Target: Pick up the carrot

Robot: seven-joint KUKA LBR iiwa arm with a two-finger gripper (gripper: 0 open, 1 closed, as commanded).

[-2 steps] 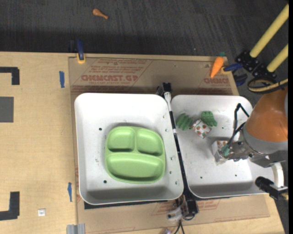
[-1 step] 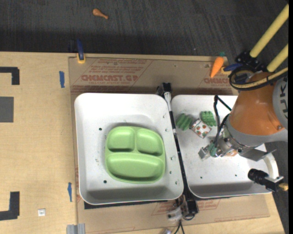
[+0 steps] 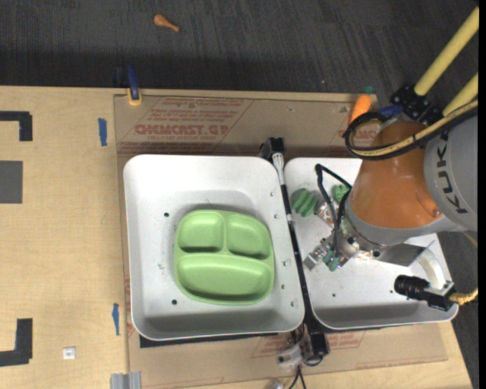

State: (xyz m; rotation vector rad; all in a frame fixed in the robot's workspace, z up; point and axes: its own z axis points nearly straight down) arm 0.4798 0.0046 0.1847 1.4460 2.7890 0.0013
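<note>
Flat tan cardboard-covered bench (image 3: 68,251) with printed red lettering along its far strip, black angular marks and short blue tape tabs on its left part; dark carpeted floor beyond the far edge. Two shallow white plastic bins with rounded corners sit side by side, touching along a black divider strip (image 3: 292,228): the left white bin (image 3: 144,228) and the right white bin (image 3: 364,300). Grey arm with a glossy orange band (image 3: 395,186) reaches in from the right over the right bin, looped black cable running round the band's top, yellow hose slanting off to the upper right. Pale green moulded plastic tray with three rounded compartments (image 3: 225,254), smooth and matte, lies flat at the middle of the left bin. Two-finger metal gripper (image 3: 332,254) hangs low over the right bin's left half, near the divider; cannot tell how its jaws stand, the wrist and wiring cover them. Small green ribbed object (image 3: 304,202) lies in the right bin's far-left corner, just beside the gripper's wiring. Small orange tapered carrot (image 3: 361,106) with a green tip lies on the bench outside the bins, beyond the right bin's far edge, well apart from the gripper. A tiny orange scrap (image 3: 165,23) lies on the floor.
</note>
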